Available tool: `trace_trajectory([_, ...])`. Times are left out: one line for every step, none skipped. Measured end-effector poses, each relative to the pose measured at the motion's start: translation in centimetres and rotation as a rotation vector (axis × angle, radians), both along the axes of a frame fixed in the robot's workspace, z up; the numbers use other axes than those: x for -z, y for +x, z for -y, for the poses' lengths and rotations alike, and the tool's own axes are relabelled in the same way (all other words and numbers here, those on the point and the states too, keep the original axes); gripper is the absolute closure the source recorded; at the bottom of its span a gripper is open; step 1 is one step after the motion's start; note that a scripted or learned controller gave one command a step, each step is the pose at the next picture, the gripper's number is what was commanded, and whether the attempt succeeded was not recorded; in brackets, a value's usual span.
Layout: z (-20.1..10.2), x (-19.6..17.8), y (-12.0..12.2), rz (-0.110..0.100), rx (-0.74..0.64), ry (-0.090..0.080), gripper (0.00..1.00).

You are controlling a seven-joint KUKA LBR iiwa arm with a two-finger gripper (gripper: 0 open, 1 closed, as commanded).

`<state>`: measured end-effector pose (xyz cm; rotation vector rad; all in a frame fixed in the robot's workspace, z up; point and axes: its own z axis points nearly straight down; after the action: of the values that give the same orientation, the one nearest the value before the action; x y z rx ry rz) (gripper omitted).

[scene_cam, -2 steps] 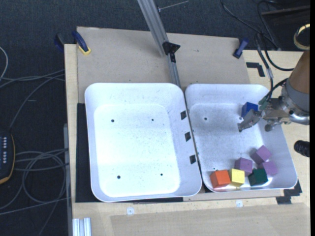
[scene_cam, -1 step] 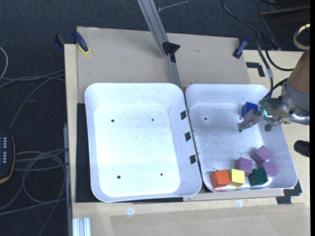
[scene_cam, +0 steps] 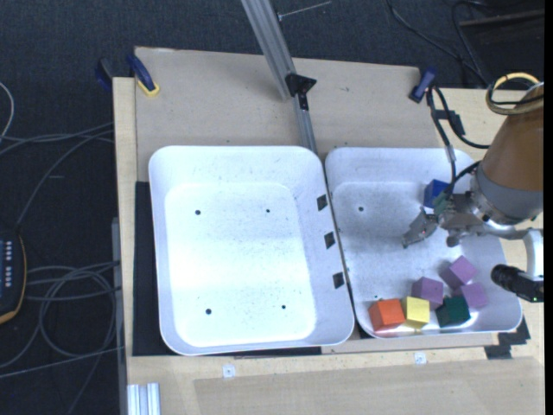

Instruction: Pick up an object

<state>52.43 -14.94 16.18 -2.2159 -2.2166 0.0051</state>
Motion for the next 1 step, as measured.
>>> trace_trajectory([-0.06,6.08,0.57,0.000,0.000,0.000,0.00])
